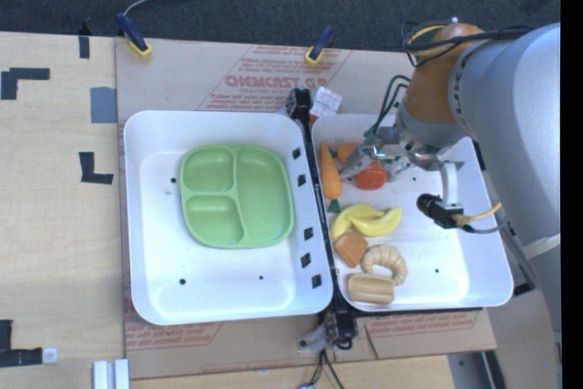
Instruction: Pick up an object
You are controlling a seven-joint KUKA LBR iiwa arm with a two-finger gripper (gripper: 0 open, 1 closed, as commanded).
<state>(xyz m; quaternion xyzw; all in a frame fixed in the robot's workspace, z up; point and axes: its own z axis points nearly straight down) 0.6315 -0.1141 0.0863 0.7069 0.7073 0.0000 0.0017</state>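
Note:
My gripper (381,155) is low over the back of the right bin (474,278), under the orange wrist band. Just in front of it lies a red tomato-like piece (370,179), touching or nearly touching the gripper. A small orange piece (347,152) sits to its left, and an orange carrot (330,174) lies along the bin's left wall. Further forward are a yellow banana (366,220), a brown cube (350,248), a tan croissant (383,260) and a bread roll (370,289). Nothing is visibly lifted off the bin floor.
The left bin (155,278) holds a green divided plate (237,196). A black divider with clips (308,196) runs between the bins. The arm's grey body and a black cable fitting (439,209) hang over the right bin's right half.

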